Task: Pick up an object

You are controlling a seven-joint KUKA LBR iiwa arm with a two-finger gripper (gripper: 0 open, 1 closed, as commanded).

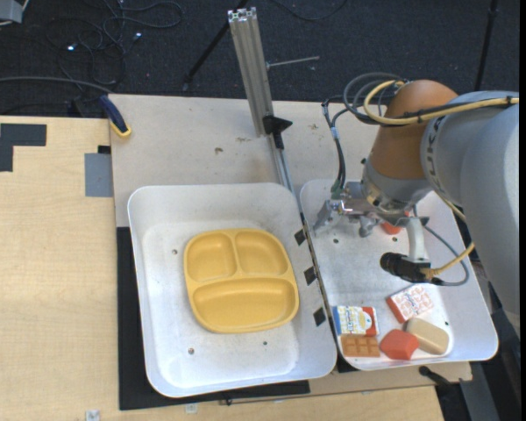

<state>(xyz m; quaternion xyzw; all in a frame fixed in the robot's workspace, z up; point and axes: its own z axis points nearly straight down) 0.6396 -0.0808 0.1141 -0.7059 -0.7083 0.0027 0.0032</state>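
Claw (361, 221) state: cannot tell. Red block (399, 345): judged light, rigid; grasp across its flat sides in the right bin (359, 274)

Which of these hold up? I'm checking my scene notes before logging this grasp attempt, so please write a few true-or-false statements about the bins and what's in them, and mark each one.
1. The yellow divided plate lies in the left bin. True.
2. The plate has three compartments. True.
3. The small items sit at the far end of the right bin. False: the carton, waffle, red piece, tan piece and red-and-white packet cluster at its near end.
4. The gripper hangs over the left bin. False: it is over the far part of the right bin.
5. The red piece lies on the plate. False: it lies in the right bin, beside the tan piece.
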